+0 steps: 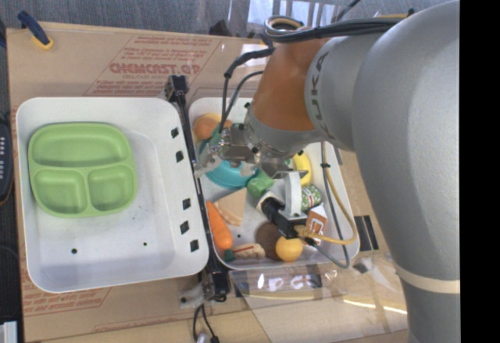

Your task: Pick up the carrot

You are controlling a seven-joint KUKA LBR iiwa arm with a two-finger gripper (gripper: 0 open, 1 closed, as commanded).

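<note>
The carrot [219, 226] lies in the right bin [266, 284], close along the wall it shares with the left bin, nothing gripping it. Just nearer than the carrot, by the front wall, rests a small tan piece [246, 251]. To the view's right of the carrot, a yellow ball [288, 248] touches a brown round thing [268, 236]. A beige slice [230, 211] sits right beside the carrot's far end.

Farther back than the carrot stands a green block [260, 185], and beyond it a teal bowl [229, 174]. The claw [237, 155] hangs over that bowl, apart from the carrot; whether it is spread or pressed together I cannot tell. Farther still than the carrot, near the bin's back corner, lies an orange fruit [205, 126], and a yellow banana [303, 168] shows off to the view's right.

To the view's left of the carrot, the left bin [156, 177] carries a green divided plate [82, 169]. Well beyond the carrot, printed cardboard [156, 64] covers the worktop, with a blue and yellow clamp [35, 30] at its far corner.
</note>
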